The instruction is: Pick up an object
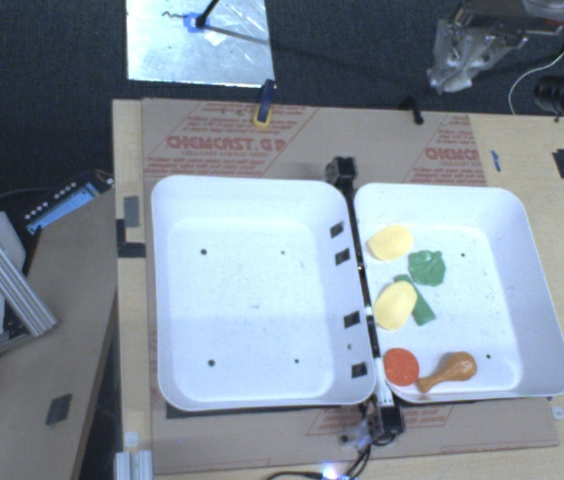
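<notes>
The gripper [454, 68] above the right bin [537, 268] is blurred, and the arm behind it runs off the top edge.

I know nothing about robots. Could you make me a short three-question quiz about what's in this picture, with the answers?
1. True or false: the toys all lie in the right bin.
2. Which toy lies nearest the camera-side edge of that bin?
A. the green toy
B. the red round toy
C. the upper yellow toy
3. Fill in: the gripper hangs beyond the far edge of the bench, at the view's upper ____.

Key
1. True. The two yellow toys, the green one, the red one and the brown drumstick-shaped toy all lie there, toward its side next to the left bin.
2. B
3. right
</notes>
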You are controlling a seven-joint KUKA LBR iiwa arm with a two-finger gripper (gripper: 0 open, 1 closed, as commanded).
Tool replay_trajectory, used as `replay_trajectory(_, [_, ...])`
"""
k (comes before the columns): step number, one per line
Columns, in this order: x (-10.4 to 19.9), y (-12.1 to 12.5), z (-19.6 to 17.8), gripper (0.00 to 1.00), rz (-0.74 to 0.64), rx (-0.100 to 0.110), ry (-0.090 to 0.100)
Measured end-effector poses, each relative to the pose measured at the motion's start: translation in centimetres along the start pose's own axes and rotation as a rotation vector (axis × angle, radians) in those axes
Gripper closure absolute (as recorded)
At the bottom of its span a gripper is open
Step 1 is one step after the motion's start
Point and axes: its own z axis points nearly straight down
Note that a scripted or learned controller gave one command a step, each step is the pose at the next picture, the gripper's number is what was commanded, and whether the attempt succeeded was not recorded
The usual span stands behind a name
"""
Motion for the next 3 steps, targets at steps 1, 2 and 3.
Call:
replay_trajectory(1, [3.6, -6.7, -0.4, 1.00, -0.006, -0.002, 0.004])
replay_trajectory(2, [1.7, -11.8, -0.4, 1.00, -0.001, 0.000, 0.003])
replay_trajectory(3, [-8.0, -12.2, 0.2, 1.00, 0.009, -0.001, 0.000])
